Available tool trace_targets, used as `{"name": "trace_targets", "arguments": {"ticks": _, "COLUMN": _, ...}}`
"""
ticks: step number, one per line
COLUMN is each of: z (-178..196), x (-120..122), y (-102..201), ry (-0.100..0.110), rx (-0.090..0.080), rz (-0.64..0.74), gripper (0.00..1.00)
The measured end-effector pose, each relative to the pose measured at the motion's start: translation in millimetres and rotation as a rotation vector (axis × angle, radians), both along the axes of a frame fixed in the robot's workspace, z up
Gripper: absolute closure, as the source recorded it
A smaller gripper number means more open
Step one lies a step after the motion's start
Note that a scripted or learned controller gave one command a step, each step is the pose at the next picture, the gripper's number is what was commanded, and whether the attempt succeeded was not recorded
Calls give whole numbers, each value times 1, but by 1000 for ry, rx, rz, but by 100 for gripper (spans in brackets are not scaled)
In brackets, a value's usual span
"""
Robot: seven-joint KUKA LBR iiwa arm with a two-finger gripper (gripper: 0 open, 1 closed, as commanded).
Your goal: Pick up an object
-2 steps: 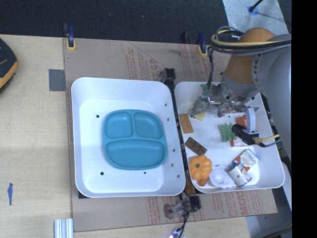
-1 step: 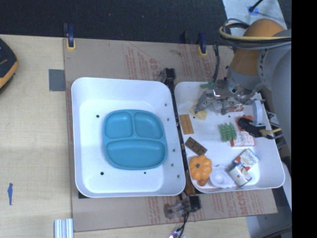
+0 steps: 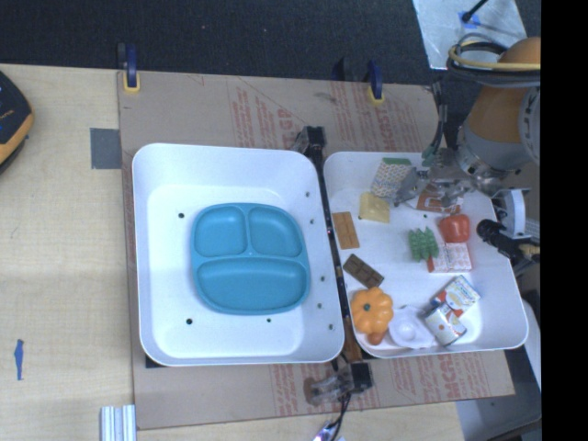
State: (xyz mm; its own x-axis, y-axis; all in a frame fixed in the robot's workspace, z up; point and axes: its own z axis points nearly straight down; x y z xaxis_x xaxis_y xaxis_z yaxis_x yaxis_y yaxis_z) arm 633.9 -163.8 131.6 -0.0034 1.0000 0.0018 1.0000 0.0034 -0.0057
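Note:
The right bin (image 3: 501, 312) holds several small things: an orange pumpkin (image 3: 370, 310), a brown bar (image 3: 362, 271), a tan slab (image 3: 345, 230), a yellow wedge (image 3: 374, 208), a green patterned packet (image 3: 391, 176), a green leafy toy (image 3: 422, 244), a red pepper (image 3: 454, 228), a small can (image 3: 445, 323) and a white cup (image 3: 406, 329). My gripper (image 3: 432, 187) hangs over the bin's back right part, between the patterned packet and the red pepper. I see nothing clearly held in it.
The left bin (image 3: 147, 246) carries a blue divided plate (image 3: 250, 256). A pink-edged card (image 3: 452, 259) lies under the pepper. Clamps (image 3: 374, 79) hold the cardboard sheet at the back. The grey and orange arm (image 3: 496, 108) stands over the right bin's far right corner.

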Motion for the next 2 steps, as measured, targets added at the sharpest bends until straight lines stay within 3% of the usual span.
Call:
{"name": "trace_targets", "arguments": {"ticks": 1, "z": -41, "x": -46, "y": 1, "ry": 1, "rx": -1, "rz": 1, "gripper": 0}}
{"name": "trace_targets", "arguments": {"ticks": 2, "z": -29, "x": -45, "y": 0, "ry": -1, "rx": -2, "rz": 2, "gripper": 100}}
